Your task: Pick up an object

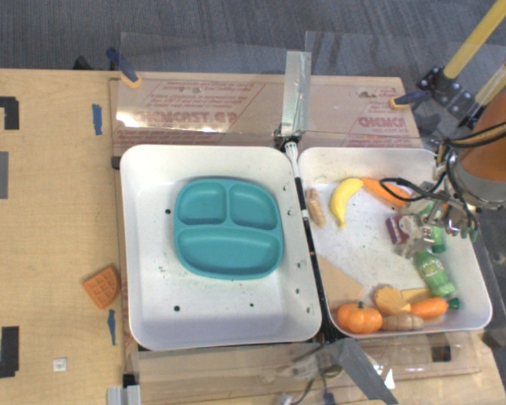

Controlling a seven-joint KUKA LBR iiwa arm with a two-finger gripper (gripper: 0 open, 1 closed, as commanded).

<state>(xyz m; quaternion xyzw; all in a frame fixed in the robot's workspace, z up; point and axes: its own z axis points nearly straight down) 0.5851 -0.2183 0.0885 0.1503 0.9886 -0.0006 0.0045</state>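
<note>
Over the right shallow white plastic bin [476, 287], the metal gripper [423, 226], its grip impossible to tell, hangs among a smooth curved yellow banana [345, 199], a green bottle [433, 273] and a round orange pumpkin [358, 317], while the left bin [143, 226] holds a teal sectioned plate [228, 228].

Left bin [143, 251]: teal divided plate [228, 227].
Right bin [354, 243]: banana [345, 198], green bottle [433, 272], small pumpkin [358, 317].
Gripper [427, 224]: above the bottle.
</note>
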